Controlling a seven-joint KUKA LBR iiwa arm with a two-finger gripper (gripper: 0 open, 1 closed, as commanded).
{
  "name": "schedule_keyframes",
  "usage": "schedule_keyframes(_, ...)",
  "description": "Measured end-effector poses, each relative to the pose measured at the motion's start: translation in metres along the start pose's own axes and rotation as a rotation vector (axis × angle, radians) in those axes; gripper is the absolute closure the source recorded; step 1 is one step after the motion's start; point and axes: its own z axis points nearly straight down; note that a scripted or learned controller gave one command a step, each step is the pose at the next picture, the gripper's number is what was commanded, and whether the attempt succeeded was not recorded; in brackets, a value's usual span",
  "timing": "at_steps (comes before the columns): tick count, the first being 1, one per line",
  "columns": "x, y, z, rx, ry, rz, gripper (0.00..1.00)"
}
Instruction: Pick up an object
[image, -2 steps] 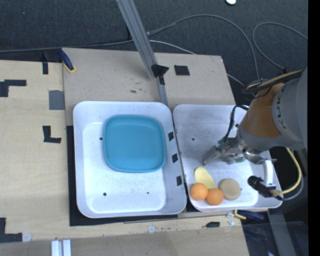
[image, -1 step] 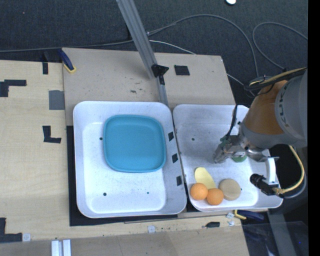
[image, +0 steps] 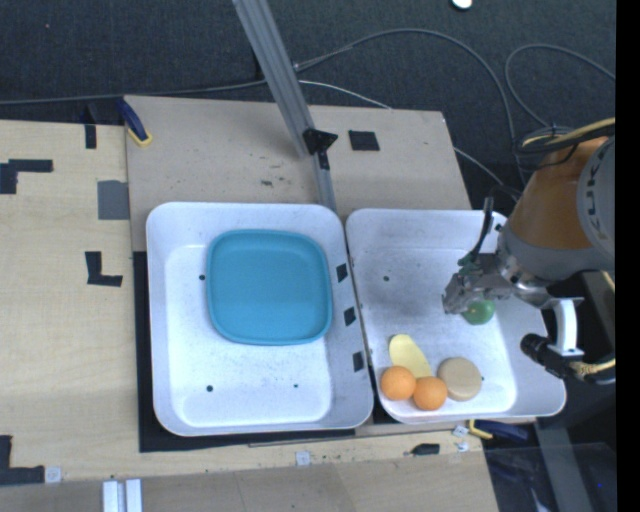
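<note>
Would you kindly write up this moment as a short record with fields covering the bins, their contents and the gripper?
left bin: shallow white bin holding a square teal plastic plate
right bin: shallow white bin holding the small items
near corner of right bin: two orange balls, a pale yellow oblong piece, a round tan disc
gripper: two-finger gripper low over the right bin
at gripper: small green object, partly hidden
grasp: cannot tell
</note>
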Motion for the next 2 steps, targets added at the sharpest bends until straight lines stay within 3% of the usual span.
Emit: schedule_keyframes(2, -0.003, 0.0, -0.087, 0.001, 0.0, 0.001, 1.0)
